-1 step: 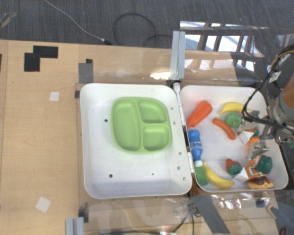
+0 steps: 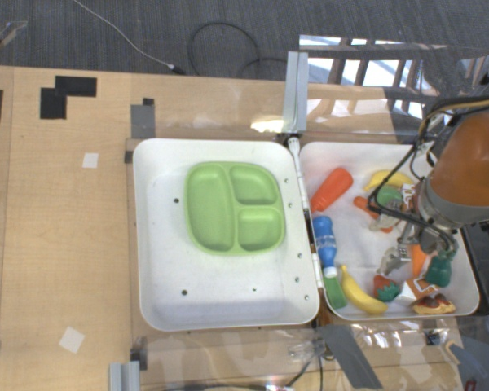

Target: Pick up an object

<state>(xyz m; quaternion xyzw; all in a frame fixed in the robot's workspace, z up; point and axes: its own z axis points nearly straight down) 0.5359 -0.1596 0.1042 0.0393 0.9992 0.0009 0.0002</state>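
Note:
The right bin (image 2: 466,296) holds several toys. An orange carrot-shaped piece (image 2: 332,188) lies at its back left. A blue bottle (image 2: 324,241) rests along the left wall, with a yellow banana (image 2: 360,294) at the front. My gripper (image 2: 407,255) hangs low over the bin's right half, below the orange wrist band (image 2: 471,165). Close around it are a red and green piece (image 2: 385,287), a small orange piece (image 2: 420,261) and a dark green piece (image 2: 440,271). The arm partly hides a yellow toy (image 2: 389,179) at the back.
The left bin (image 2: 163,300) bears a green divided plate (image 2: 233,208). A metal post (image 2: 297,88) stands behind the wall where the two bins meet. An orange and white toy (image 2: 430,301) lies in the right bin's front right corner. Wooden bench spreads to the left.

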